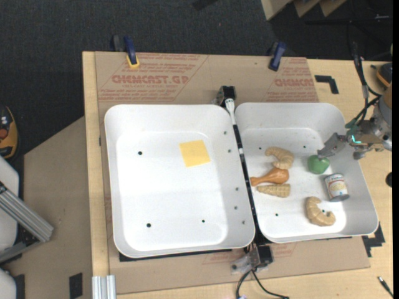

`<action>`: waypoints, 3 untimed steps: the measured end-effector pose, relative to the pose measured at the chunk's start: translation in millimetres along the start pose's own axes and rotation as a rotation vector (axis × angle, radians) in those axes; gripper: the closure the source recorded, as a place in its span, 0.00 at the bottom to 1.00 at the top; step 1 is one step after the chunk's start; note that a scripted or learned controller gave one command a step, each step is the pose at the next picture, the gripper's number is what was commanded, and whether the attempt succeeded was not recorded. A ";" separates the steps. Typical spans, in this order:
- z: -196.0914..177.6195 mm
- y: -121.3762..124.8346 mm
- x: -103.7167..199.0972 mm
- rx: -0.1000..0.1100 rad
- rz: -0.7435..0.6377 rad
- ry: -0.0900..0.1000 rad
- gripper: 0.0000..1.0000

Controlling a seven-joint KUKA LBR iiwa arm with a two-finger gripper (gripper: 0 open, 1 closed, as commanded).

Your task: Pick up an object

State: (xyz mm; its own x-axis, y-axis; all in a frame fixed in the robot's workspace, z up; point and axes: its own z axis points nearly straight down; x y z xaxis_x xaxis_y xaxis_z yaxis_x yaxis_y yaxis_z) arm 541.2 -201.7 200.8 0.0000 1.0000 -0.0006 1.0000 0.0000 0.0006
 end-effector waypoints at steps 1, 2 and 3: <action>97.4 9.5 114.1 0.009 -0.009 0.007 0.00; 71.4 71.8 40.4 -0.008 0.003 -0.005 0.00; 118.9 -15.2 90.2 0.011 0.001 0.006 0.00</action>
State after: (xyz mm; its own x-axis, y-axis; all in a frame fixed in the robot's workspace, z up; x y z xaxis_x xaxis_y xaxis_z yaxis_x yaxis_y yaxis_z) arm 526.0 -111.6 81.9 0.0008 1.0000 0.0050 0.9999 -0.0008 -0.0108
